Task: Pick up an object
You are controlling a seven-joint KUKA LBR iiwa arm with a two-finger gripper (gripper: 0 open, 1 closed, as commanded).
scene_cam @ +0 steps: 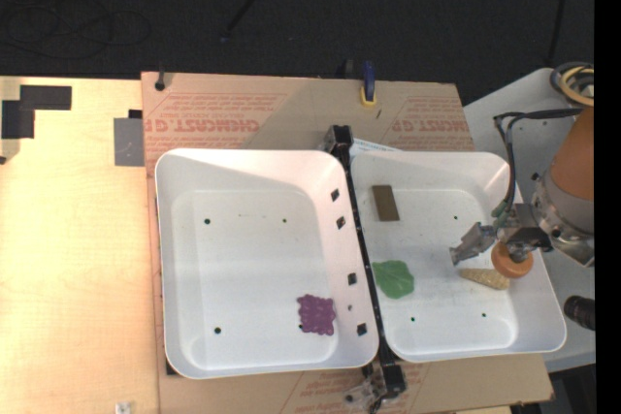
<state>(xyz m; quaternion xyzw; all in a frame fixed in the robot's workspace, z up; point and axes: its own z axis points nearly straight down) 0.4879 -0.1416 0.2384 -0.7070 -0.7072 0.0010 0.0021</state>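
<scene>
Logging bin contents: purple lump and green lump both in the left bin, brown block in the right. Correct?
Not quite. The camera view shows the green lump in the right bin, near the divider. The purple lump is in the left bin; the brown block is in the right.

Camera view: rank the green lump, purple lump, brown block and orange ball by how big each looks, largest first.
1. green lump
2. purple lump, close behind the green one
3. brown block and orange ball: too alike to rank, and the gripper partly hides the ball.
</scene>
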